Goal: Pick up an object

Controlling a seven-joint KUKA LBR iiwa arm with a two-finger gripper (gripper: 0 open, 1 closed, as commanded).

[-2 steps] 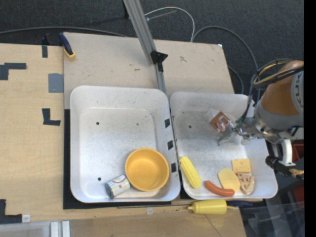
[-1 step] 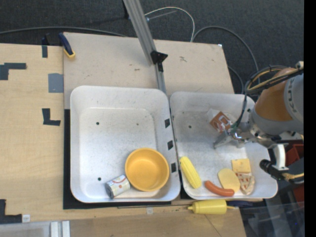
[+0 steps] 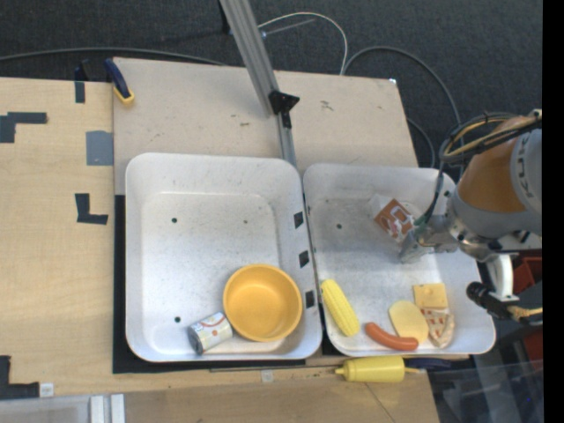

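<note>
The gripper (image 3: 412, 247) is low in the right bin (image 3: 352, 183), just beside a red packet (image 3: 394, 218), so the step seems to be the reach, and next it must close on the packet; its state I cannot tell.

From my screen the gripper (image 3: 412, 247) sits low in the right bin, its fingers too small and dark to read. The arm (image 3: 502, 183) behind it runs off the right edge. Just up-left of the claw, the small red-and-white packet (image 3: 393, 218) is blurred; I can't tell its print.
</note>
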